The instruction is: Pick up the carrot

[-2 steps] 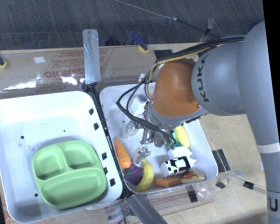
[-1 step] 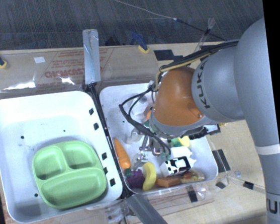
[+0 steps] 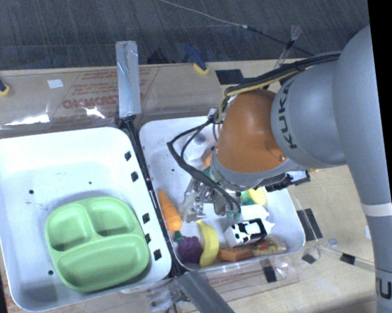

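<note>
The wooden surface (image 3: 328,193) carried two white bins. The carrot (image 3: 169,211) lay lengthwise against the right bin's (image 3: 171,130) left wall, above a purple item (image 3: 188,249). The gripper (image 3: 205,202) hovered just beside it; whether the jaws stood wide or narrow could not be told. Recommended: shift toward the wall, straddle the carrot crosswise.

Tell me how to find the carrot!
Look in the right bin, the one under the arm. Along its left wall lies the carrot, just above the purple toy and left of the banana. It is a plain orange cone, unlike its purple and yellow neighbours.
</note>
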`<state>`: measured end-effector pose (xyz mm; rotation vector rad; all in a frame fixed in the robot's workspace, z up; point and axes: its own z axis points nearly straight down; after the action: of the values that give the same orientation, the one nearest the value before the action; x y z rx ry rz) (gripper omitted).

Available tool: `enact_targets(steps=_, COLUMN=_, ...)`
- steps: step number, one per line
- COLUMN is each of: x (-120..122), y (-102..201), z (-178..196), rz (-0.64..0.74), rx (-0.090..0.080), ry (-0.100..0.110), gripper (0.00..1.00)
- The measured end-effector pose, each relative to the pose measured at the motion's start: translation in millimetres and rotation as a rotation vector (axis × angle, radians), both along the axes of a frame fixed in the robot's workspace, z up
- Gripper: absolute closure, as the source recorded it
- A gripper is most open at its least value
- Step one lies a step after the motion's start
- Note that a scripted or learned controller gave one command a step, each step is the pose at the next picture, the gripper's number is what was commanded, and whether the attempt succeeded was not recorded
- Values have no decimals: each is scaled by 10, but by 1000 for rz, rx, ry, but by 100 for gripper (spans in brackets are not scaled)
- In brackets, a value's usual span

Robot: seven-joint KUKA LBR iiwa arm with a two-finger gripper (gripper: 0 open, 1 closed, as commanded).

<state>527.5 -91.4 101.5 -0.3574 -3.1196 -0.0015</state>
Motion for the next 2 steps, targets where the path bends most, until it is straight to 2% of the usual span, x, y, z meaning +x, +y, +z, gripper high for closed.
enact_targets(steps=1, x=-507, y=-76, z=-111, rz=-353, rx=-1, ry=4, gripper=100)
enact_targets(steps=2, x=-496, y=-67, z=-12, rz=-346, rx=0, ry=4, gripper=100)
